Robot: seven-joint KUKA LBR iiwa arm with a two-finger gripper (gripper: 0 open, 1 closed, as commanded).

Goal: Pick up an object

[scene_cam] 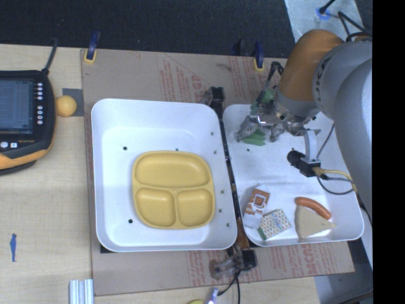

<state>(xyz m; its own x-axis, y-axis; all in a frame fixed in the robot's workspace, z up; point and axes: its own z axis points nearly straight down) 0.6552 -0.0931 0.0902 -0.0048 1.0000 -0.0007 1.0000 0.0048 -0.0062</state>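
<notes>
So the arm [345, 75] came in from the desk's [44, 214] right edge, and the claw [259, 133] was down over the right bin [278, 170], in that bin's corner closest to the desk's far edge and next to the other bin. A small green thing [254, 140] sat right under it on the bin floor. Honestly I couldn't tell if the claw was wide or narrow, or if it had any grip on that green bit, since the view's too cluttered there.

The rest of the pickable stuff was bunched along the right bin's side toward the desk's near edge:
- an orange-and-white packet [257, 201], close to the wall shared with the left bin
- a green-patterned packet [275, 223], just beside it and a bit nearer the near edge
- a reddish sausage [312, 206], toward the desk's right edge
- a pale wedge [311, 223], touching the sausage on its near-edge side

All of those were well apart from the claw.

The left bin [114, 170] had a yellow divided plate [173, 189] lying flat roughly in its middle. Both bins sat on a cardboard sheet [158, 75], with a blue clamp [92, 43] on its far edge. Over by the desk's left edge there was a control pendant [19, 122], with a small yellow ball [65, 105] just beside it.
</notes>
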